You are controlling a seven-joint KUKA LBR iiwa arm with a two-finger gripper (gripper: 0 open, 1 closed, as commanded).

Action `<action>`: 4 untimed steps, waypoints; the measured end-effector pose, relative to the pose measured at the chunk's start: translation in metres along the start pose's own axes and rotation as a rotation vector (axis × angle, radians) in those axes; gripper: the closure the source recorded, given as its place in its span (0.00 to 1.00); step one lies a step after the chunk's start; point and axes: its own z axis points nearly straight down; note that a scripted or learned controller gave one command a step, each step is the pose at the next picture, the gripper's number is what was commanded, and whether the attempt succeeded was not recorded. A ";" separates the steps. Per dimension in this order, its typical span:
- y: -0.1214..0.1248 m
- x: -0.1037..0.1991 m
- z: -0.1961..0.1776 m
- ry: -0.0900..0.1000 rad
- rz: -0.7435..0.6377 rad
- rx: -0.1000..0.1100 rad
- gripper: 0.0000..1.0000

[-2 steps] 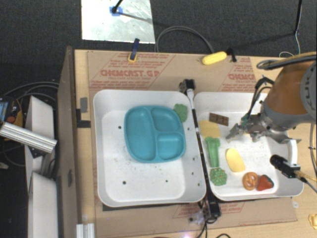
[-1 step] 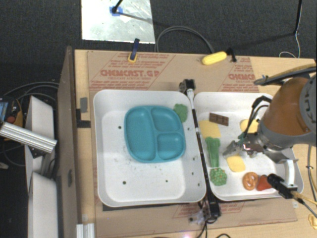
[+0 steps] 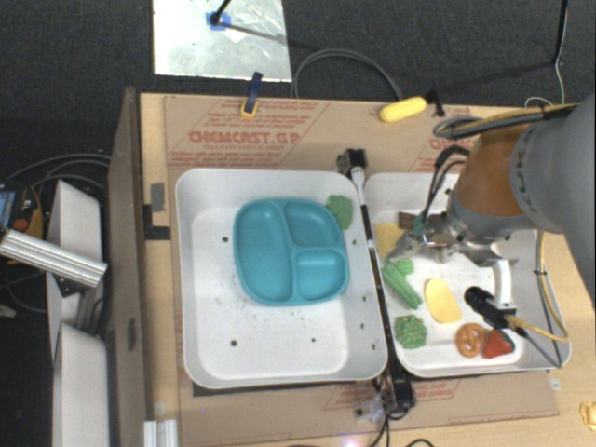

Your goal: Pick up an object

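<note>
Right bin [image 3: 521,359], claw [image 3: 416,237] half hidden under wrist.

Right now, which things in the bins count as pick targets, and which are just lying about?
For the job:
gripper, over the right bin
yellow wedge
green pod
yellow oval piece
broccoli
pretzel
red piece

Lying about:
blue divided plate in the left bin
green piece at the plate's corner
yellow item on the bench

The arm [image 3: 549,170] is a thick, rounded grey tube with an orange band [image 3: 486,177] above the wrist. Thin dark cables [image 3: 445,170] loop beside it, above the metal claw [image 3: 421,237].
</note>
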 end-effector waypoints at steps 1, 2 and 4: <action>0.029 -0.009 -0.013 -0.001 0.004 0.001 0.00; 0.048 -0.033 0.001 -0.001 0.007 0.002 0.00; 0.072 -0.058 -0.001 0.001 0.007 0.001 0.00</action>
